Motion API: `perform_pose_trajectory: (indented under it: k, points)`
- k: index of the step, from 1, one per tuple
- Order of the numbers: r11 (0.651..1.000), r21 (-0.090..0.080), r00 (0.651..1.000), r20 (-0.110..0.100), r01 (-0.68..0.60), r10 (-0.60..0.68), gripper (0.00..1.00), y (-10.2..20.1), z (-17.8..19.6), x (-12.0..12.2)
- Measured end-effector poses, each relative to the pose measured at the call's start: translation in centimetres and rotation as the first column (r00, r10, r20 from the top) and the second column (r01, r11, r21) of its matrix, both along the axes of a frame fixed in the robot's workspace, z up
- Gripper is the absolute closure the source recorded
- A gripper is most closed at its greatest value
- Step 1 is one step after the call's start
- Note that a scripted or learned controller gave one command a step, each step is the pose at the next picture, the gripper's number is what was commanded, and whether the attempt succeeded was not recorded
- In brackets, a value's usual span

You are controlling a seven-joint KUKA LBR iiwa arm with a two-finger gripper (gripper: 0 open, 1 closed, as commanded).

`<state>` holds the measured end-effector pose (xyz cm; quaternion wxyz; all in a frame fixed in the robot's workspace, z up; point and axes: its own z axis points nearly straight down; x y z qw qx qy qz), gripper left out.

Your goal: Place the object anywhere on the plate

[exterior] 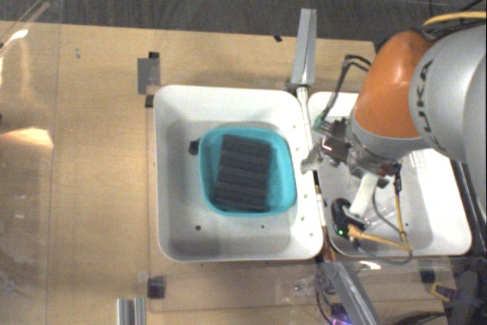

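A dark grey ridged block (243,172) lies flat in the middle of the turquoise plate (284,177), which sits in the left white bin (175,224). A small black piece (194,147) pokes out at the plate's left rim. My gripper (351,166) hangs over the left part of the right bin (449,232), just right of the wall between the bins. It is largely hidden under the grey and orange wrist. Nothing shows between its fingers, and it stands apart from the block and the plate.
The divider between the two bins runs just left of the gripper. A grey metal bar (305,46) stands on the bench behind the bins, and small dark brackets sit at the left bin's corners.
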<state>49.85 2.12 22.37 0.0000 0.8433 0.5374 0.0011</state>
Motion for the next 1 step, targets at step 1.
perform_pose_trajectory:
  k: [1]
  points:
    - [0.997,0.000,0.997,0.003,0.071,-0.071,0.00,6.00,0.32,-1.00]
